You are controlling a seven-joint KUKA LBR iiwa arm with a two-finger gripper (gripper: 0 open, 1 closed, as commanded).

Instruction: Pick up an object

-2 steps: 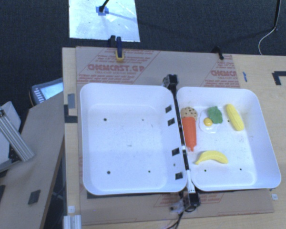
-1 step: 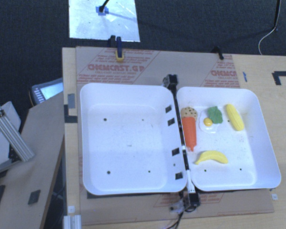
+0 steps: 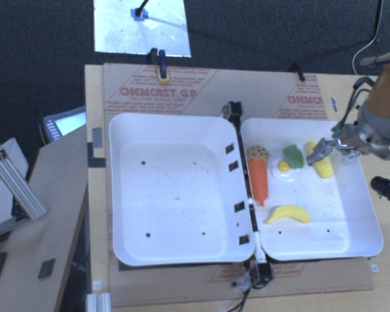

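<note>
Arm: reached in from the right edge of the bench (image 3: 201,83), wrist held low over the far right corner of the right bin (image 3: 351,242).
Tool (image 3: 316,153): poised at the far end of a small yellow piece (image 3: 324,168); opening can't be told, nothing is seen gripped.
Likely target: that yellow piece, near the bin's far right wall, approx. under the tool tip.
Other toys: banana (image 3: 288,214) lies mid-bin toward the near edge; carrot (image 3: 258,181) lies along the bin's left wall; cookie (image 3: 258,153) at its far end; green veg (image 3: 293,156) beside a fried egg (image 3: 285,169).
Left bin (image 3: 175,194): holds no toys; prob. reserved as drop side.
Stage: approach judged under way, lift not yet made.
</note>
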